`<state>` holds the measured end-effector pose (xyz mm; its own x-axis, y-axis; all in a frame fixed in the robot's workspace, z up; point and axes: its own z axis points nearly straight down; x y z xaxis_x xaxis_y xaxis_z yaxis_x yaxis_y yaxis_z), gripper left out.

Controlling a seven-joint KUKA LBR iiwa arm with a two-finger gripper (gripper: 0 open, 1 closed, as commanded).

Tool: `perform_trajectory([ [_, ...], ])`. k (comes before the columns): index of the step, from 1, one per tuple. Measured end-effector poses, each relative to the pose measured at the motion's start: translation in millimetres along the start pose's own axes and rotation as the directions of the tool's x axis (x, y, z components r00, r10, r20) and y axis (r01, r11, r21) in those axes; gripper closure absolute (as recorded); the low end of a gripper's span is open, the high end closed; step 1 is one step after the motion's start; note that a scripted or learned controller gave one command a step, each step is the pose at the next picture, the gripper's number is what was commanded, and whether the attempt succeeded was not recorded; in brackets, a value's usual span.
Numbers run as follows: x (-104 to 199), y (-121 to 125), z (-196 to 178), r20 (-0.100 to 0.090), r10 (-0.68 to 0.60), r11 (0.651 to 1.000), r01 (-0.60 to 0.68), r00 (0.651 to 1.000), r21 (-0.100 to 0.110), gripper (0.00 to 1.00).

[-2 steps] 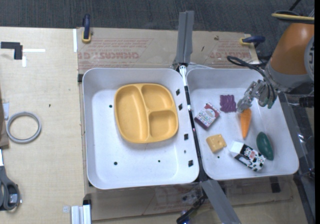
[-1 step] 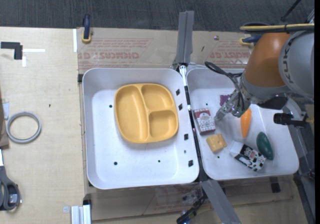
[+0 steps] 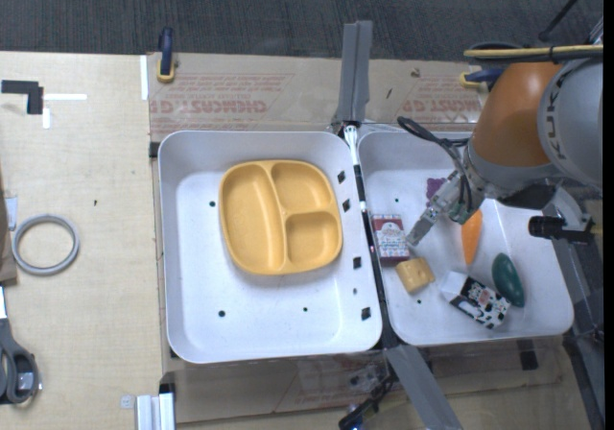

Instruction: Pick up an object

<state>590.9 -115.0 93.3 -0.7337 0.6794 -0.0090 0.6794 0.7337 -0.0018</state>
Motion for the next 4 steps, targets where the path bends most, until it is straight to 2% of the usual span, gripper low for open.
perform_trajectory([
  [1, 11, 7, 1, -0.007, -0.177, 0.984, 0.177, 0.984, -0.003, 0.0],
  [2, -40, 41, -5, -0.007, 0.413, 0.911, -0.413, 0.911, 0.002, 0.0],
  [3, -46, -22, 2, -0.007, 0.466, 0.885, -0.466, 0.885, 0.003, 0.0],
  [4, -46, -20, -8, -0.004, 0.462, 0.887, -0.462, 0.887, 0.003, 1.0],
])
